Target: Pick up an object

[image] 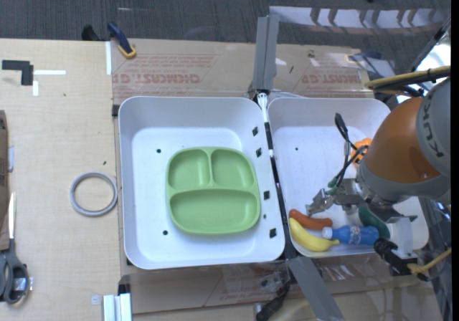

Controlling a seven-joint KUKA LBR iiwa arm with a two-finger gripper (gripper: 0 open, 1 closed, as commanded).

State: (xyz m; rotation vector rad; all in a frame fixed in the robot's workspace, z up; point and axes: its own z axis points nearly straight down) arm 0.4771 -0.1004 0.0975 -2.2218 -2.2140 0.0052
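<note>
My arm reaches in from the right over the right white bin (301, 126). My claw (323, 201) hangs low near the bin's front, just above a cluster of toys: a yellow banana (310, 238), a red-orange sausage-like piece (310, 218) touching it, and a blue bottle (355, 234) lying beside them. I cannot tell how wide my claw is set. The left white bin (136, 169) holds a green divided plate (213, 190). A grey ring (93, 193) lies on the worktop (57, 133).
</note>
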